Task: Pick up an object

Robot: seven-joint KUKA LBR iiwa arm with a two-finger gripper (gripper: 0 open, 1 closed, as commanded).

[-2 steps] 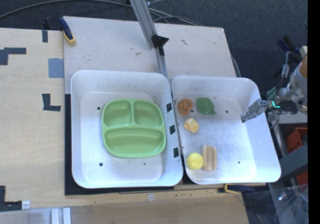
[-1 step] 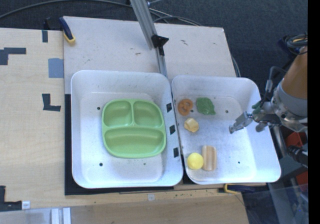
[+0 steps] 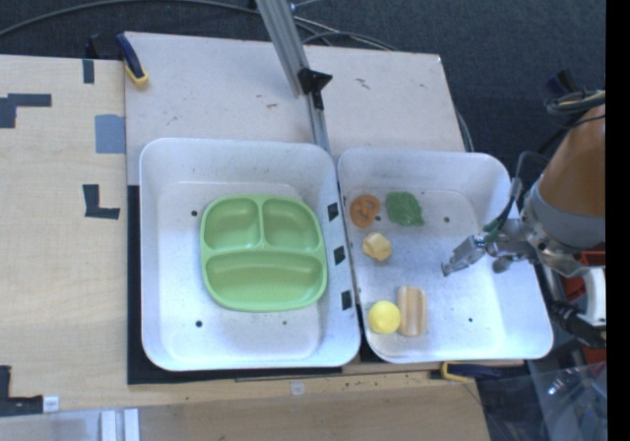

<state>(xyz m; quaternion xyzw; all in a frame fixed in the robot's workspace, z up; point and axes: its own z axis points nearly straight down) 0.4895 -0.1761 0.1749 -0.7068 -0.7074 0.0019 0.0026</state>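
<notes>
The right bin (image 3: 492, 173) holds several small objects. An orange round piece (image 3: 364, 210) and a green leafy piece (image 3: 404, 209) lie near its far left. A pale yellow lump (image 3: 377, 248) sits just below them. Toward the front lie a yellow ball (image 3: 384, 317) and a tan bun-like piece (image 3: 411, 311), side by side. My gripper (image 3: 467, 255) hangs low over the right part of this bin, pointing left, apart from every object and with nothing in it. The nearest things are the green piece and the tan piece, each a good way to its left.
The left bin (image 3: 157, 232) bears a green divided plate (image 3: 263, 252). A slanted metal rail (image 3: 281, 16) runs down to the ridge between the bins. The arm's orange band (image 3: 581, 168) stands beyond the right bin's right wall. Bare bin floor lies under the gripper.
</notes>
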